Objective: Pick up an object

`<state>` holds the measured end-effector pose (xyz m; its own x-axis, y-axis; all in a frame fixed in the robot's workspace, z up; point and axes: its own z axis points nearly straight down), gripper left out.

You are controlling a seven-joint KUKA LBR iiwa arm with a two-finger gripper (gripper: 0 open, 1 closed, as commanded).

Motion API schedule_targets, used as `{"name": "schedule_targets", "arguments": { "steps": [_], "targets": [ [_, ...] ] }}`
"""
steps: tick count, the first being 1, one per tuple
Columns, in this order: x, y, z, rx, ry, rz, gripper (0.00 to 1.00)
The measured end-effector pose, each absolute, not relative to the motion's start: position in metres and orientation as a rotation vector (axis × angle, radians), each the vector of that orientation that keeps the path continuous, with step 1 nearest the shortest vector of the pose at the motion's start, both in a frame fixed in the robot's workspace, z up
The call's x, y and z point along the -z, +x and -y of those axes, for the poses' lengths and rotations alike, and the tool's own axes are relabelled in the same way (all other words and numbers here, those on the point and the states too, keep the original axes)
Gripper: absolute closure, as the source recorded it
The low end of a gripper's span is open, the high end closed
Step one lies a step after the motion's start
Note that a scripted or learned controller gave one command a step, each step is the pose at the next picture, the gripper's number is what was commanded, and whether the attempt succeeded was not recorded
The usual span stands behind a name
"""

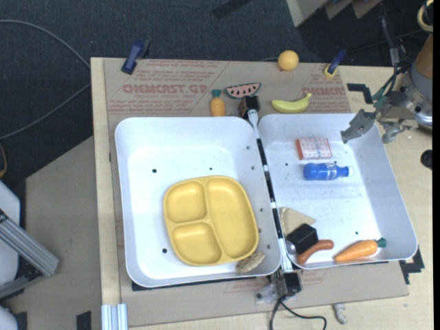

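Pincer [372, 124] hung spread & empty just past right bin's [395, 184] far corner; nothing picked yet, grasp w/ lift remained.

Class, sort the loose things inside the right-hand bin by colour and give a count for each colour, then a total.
Orange: 1, the carrot
Blue: 1, the bottle
Red: 2, the sausage and the checked packet
Black: 1, the block
Tan: 1, the wedge
Total: 6
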<state>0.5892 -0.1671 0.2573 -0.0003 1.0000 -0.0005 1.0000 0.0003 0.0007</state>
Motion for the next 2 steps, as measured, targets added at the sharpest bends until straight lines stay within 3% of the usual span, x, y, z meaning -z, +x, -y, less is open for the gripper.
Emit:
{"name": "schedule_targets", "arguments": {
  "steps": [1, 2],
  "targets": [
    [-0.164, 0.63, 0.107, 0.001, 2.223, -2.225, 0.0],
    [-0.09, 0.669, 0.114, -0.006, 2.215, -2.217, 0.0]
  ]
}}
